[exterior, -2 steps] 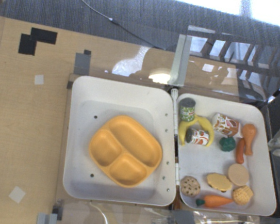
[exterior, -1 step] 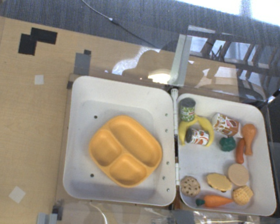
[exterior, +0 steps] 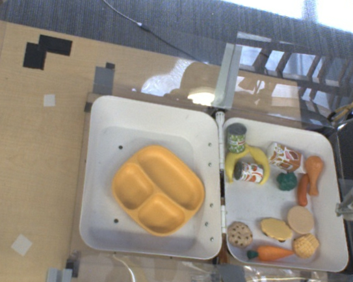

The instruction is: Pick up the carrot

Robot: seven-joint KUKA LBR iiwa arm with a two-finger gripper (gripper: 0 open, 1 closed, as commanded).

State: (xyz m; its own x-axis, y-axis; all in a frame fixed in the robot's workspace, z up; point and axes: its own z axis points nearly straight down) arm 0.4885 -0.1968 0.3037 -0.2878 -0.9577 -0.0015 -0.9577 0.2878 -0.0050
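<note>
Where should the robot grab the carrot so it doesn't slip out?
Probably across the thick middle of the orange toy carrot with the green stub, coming straight down from above. It lies flat and lengthwise along the near wall of the right white bin, its green end toward the round speckled cookie, so fingers should close across its narrow width.

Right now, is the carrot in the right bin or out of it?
In. The carrot lies flat on the right bin floor by its near rim, beside the cookie.
</note>
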